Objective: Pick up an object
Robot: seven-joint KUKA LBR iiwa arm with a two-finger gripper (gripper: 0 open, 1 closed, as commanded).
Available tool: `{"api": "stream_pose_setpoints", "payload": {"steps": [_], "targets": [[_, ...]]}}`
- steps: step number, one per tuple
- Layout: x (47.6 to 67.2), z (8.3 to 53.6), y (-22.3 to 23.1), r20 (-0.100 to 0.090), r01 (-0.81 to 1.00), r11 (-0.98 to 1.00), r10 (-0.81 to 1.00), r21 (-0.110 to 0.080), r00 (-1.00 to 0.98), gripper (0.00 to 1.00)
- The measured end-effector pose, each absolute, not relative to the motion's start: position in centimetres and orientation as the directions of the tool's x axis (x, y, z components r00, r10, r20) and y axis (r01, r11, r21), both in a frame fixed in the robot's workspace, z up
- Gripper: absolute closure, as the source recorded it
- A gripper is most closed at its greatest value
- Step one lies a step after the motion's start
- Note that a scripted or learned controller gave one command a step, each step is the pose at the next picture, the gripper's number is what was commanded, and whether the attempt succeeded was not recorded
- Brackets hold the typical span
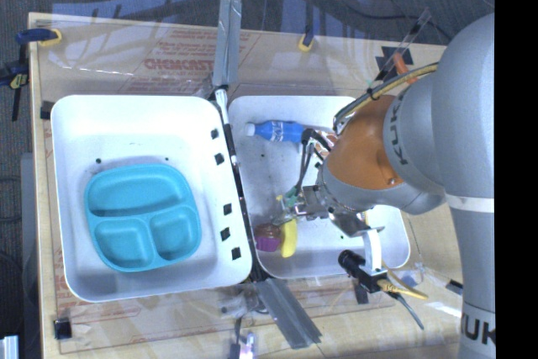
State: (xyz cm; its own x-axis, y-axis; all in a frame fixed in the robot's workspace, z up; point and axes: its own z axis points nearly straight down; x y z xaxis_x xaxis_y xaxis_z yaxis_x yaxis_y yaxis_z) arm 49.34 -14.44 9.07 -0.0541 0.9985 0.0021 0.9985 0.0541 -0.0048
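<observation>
The end effector (pixel 296 206) sits low in the right bin (pixel 395 252), right over a yellow object (pixel 288 240) and purple object (pixel 268 240); can't tell its grip state. Best bet: center on one object, clear of the bin's wall.

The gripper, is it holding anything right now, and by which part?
Cannot tell: the gripper sits low in the right bin, just above the yellow object and purple object.

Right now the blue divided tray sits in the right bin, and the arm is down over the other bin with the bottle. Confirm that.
Wrong on the bin. The camera view shows the blue divided tray in the left bin. The arm is over the right bin, with the bottle.
</observation>
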Motion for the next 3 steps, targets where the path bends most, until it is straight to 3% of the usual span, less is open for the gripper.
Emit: {"api": "stream_pose_setpoints", "payload": {"steps": [1, 2, 3], "targets": [[59.0, 9.2, -15.9, 0.000, 0.967, -0.255, 0.967, -0.003, 0.255, 1.00], [52.3, 9.1, -18.1, 0.002, 1.000, 0.028, 1.000, -0.005, -0.028, 1.00], [59.7, 17.5, -10.1, 0.001, 0.994, -0.109, 0.994, -0.003, 0.109, 1.00]]}}
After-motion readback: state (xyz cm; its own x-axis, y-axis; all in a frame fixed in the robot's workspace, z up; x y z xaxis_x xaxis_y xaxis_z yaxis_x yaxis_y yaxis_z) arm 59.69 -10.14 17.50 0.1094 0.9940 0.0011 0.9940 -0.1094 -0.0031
